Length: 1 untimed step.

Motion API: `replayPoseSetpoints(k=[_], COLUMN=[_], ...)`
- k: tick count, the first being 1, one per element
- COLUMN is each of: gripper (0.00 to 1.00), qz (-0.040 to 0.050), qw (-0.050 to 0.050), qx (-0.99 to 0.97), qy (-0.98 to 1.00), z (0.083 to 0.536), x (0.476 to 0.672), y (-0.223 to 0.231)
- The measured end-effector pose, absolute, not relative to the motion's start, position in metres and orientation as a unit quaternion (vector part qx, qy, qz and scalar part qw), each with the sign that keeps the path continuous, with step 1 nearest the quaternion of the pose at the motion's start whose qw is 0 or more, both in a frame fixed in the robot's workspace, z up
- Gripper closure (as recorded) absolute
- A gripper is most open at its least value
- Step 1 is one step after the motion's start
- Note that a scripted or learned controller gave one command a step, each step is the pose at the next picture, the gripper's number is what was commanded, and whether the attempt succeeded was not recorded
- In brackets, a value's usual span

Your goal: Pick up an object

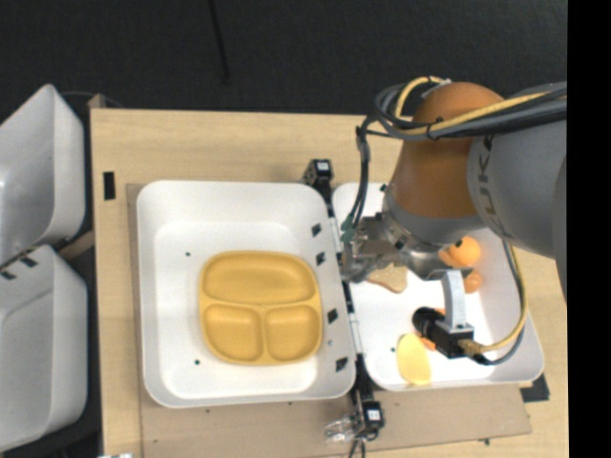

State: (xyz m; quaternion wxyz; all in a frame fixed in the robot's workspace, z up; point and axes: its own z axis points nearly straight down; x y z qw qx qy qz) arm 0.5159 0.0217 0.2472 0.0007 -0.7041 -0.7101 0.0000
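The gripper [368,256] sits low at the left wall of the right bin [496,375], beside a tan object [389,279]; whether it is open or shut I cannot tell. So near the wall, it could scrape the rim or nudge the piece aside. An orange duck toy [465,254] and yellow piece [413,359] lie near; the yellow divided tray [260,305] fills the left bin [162,256].

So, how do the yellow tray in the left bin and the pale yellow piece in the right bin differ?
The yellow tray is much larger than the pale yellow piece. The tray is a deeper mustard yellow; the piece is lighter. The tray has three compartments, while the piece looks plain and rounded. The tray lies alone mid-bin; the piece sits at the near edge of the right bin, beside other items. Both are yellowish and lie flat.
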Motion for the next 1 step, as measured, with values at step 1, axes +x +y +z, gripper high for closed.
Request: replayPoseSetpoints(k=[1], gripper=[1.0], qz=[0.0021], qw=[0.002], qx=[-0.705], qy=[-0.709], z=[0.2311], x=[0.5124], y=[0.0762])
